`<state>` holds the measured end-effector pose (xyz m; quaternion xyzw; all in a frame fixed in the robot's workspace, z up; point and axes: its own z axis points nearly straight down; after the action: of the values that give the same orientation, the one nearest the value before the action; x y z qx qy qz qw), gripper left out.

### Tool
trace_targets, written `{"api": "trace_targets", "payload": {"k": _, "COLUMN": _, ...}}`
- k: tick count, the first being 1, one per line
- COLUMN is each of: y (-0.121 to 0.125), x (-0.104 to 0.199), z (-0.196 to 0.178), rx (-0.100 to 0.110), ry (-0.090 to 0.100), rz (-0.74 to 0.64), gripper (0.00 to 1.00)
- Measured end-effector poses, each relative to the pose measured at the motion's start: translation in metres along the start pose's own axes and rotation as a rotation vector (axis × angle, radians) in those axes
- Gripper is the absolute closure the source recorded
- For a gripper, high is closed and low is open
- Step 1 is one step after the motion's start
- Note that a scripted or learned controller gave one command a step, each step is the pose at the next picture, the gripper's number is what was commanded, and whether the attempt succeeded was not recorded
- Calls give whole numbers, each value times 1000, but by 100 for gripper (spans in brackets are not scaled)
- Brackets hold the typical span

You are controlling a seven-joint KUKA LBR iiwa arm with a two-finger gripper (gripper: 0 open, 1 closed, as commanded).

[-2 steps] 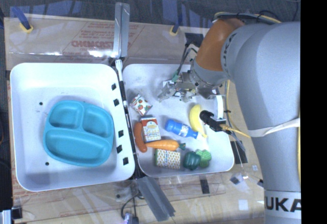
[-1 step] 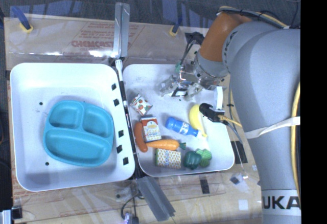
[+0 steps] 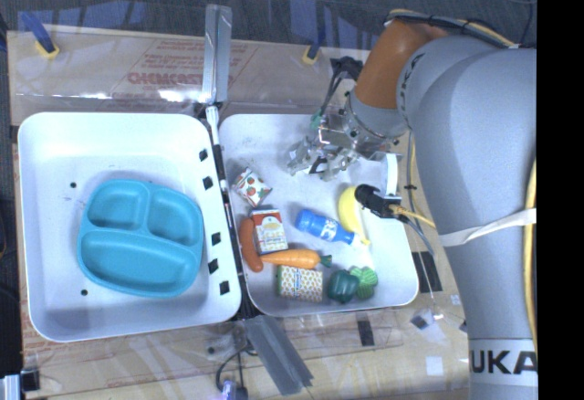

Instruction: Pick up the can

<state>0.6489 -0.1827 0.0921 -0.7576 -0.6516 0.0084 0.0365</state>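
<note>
We see the can [image 3: 300,283] lying near the right bin's [image 3: 274,129] front edge, well apart from the gripper [image 3: 319,154] at the bin's back; whether that claw is open, we cannot tell.

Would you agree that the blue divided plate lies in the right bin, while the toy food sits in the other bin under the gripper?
Not quite: the camera view shows the blue divided plate lying in the left bin, not the right one. The rest holds: the toy food, such as the banana and carrot, sits in the other bin, where the gripper is.
</note>
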Motion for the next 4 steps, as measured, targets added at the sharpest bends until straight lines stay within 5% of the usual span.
{"api": "trace_targets", "payload": {"k": 1, "y": -4, "x": 24, "z": -149, "rx": -71, "ry": -20, "rz": 447, "gripper": 100}}
{"api": "trace_targets", "payload": {"k": 2, "y": 8, "x": -4, "z": -15, "rx": -70, "ry": -20, "rz": 426, "gripper": 100}}
{"api": "trace_targets", "payload": {"k": 3, "y": 8, "x": -4, "z": -15, "rx": -69, "ry": -20, "rz": 425, "gripper": 0}}
{"api": "trace_targets", "payload": {"k": 4, "y": -58, "x": 4, "z": 6, "rx": -67, "ry": -18, "rz": 510, "gripper": 0}}
